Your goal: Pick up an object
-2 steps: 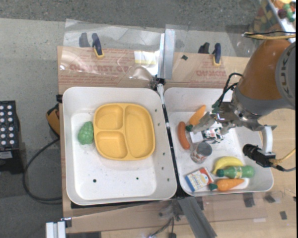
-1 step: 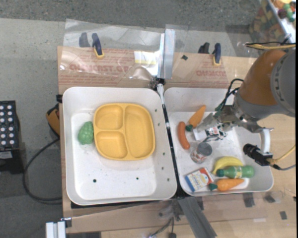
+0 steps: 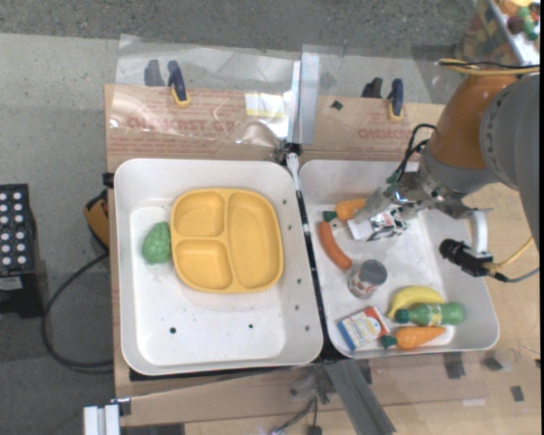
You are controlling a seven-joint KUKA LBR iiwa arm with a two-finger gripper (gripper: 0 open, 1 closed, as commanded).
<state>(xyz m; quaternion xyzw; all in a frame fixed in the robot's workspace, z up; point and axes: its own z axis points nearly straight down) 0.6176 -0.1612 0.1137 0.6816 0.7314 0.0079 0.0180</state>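
Observation:
My gripper (image 3: 378, 222) hangs low in the right bin (image 3: 471, 333), near its back left part. Just left of it lie a small orange piece (image 3: 349, 209) and a red-orange sausage (image 3: 335, 245). Below the gripper stands a small grey can (image 3: 368, 278). At the bin's front lie a yellow banana (image 3: 414, 297), a green bottle (image 3: 432, 314), an orange carrot (image 3: 418, 337) and a small white and red box (image 3: 362, 328). Nothing shows clearly between the gripper's tips.
The left bin (image 3: 208, 343) holds a yellow divided plate (image 3: 227, 239) and a green broccoli-like toy (image 3: 157, 242) beside it. The arm's grey and orange body (image 3: 485, 134) leans in over the right bin's back right corner, cables trailing to the right.

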